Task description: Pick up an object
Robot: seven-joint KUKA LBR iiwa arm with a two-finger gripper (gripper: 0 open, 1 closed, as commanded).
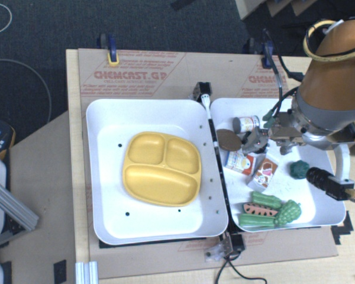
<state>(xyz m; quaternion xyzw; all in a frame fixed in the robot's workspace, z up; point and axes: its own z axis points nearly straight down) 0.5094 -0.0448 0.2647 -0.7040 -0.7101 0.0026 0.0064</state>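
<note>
The gripper [255,142] hangs low over the upper left part of the right bin [328,218], above a small clutter of things, and whether its fingers are spread or pressed together I cannot tell, since the dark metal parts blur into what lies beneath; nothing can be seen pinched between them. Just to its left lies a brown disc [228,139], flat on the bin floor, and just above that a small can [246,123] on its side with a pale label. Below the gripper sit two little cartons: a white and red one [239,162] close to the divider between the bins, and a red and white one [264,173] just beside it, tilted. Farther right, near the arm [331,70], is a dark green ball [299,169], apart from the cartons. Along the near edge of the bin lie a strip of watermelon slice (green rind, red flesh) [263,201], a long green pod [257,220] below it, and a knobbly green lump [289,212] touching both at their right ends. The left bin [100,158] holds a yellow tray [162,168] with three compartments, resting flat near the middle. Both bins sit on a board [136,70] printed with red lettering, clamped at its far edge.
</note>
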